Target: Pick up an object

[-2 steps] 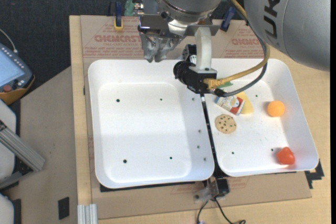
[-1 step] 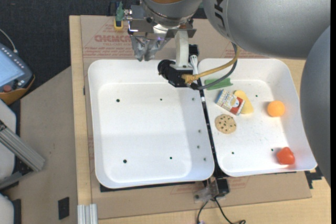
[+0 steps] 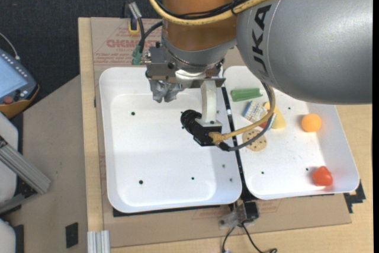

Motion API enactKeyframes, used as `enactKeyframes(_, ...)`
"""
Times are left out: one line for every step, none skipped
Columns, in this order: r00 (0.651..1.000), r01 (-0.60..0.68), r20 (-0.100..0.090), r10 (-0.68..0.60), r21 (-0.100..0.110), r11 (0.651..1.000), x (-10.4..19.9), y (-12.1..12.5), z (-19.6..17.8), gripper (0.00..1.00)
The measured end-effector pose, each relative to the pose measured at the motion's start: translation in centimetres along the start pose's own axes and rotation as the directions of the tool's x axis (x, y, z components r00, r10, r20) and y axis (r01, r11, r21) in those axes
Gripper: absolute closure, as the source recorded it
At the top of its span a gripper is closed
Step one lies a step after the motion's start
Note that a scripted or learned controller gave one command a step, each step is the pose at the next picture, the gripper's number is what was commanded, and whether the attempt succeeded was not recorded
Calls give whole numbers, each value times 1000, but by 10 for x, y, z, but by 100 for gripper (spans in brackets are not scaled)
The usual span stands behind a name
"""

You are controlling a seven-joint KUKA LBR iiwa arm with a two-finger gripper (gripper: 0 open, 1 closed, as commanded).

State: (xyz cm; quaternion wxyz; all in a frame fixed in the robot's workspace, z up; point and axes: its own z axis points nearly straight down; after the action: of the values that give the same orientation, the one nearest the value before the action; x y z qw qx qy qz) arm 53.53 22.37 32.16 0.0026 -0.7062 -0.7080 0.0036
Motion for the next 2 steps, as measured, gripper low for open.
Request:
enactKeyframes(1000,-1,-10,1,-27,1000,-20,-35,-160,100)
enactKeyframes(1000,1,0,-1,-3,1000,2,-59,-126,100)
